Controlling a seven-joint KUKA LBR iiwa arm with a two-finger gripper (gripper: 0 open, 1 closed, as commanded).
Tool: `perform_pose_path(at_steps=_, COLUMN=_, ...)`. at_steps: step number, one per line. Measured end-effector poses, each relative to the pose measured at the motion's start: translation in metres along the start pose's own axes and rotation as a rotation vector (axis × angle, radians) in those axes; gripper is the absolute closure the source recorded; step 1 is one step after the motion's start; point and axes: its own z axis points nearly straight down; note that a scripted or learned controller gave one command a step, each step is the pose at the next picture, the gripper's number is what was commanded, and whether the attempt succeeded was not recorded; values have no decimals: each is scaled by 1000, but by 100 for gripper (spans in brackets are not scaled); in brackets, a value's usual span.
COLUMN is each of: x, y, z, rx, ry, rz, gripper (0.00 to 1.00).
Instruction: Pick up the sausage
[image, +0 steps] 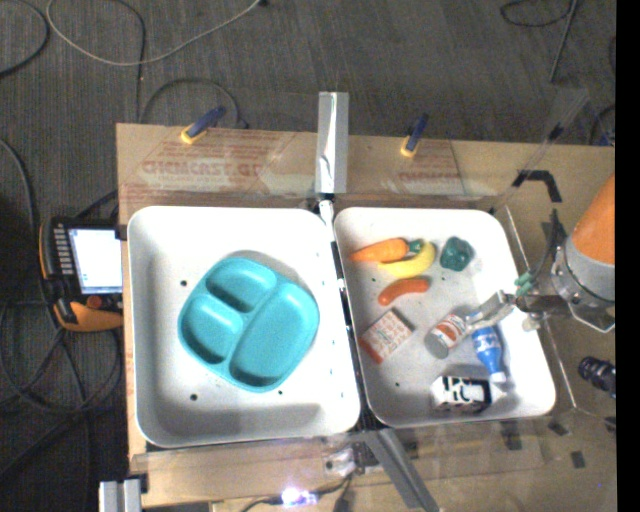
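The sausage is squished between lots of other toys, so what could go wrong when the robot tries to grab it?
The sausage lies just below the banana and carrot, so the gripper might pinch one of those instead. The small box sits close below it and could get bumped. The gripper is off at the bin's right side, with a long reach.

A teal sectioned plate (250, 332) is seen mid left bin (150, 400). In the right bin (520, 405), a carrot (378, 250) and banana (415, 262) are found touching near the far edge, a dark green item (457, 253) just beside them. A small red box (386, 335) is placed centrally, a blue bottle (489, 353) toward the right edge, a black-and-white pack (461, 392) at the near edge.
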Motion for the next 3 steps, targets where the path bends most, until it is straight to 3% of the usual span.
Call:
perform_pose_path(at_steps=1, x=44, y=47, z=25, rx=0, ry=1, rz=107, gripper=0)
perform_pose_path(at_steps=2, x=84, y=141, z=112, rx=-15, ry=-4, rz=122, gripper=0)
perform_pose_path(at_steps=3, x=84, y=112, z=111, rx=-16, ry=-7, rz=61, gripper=0)
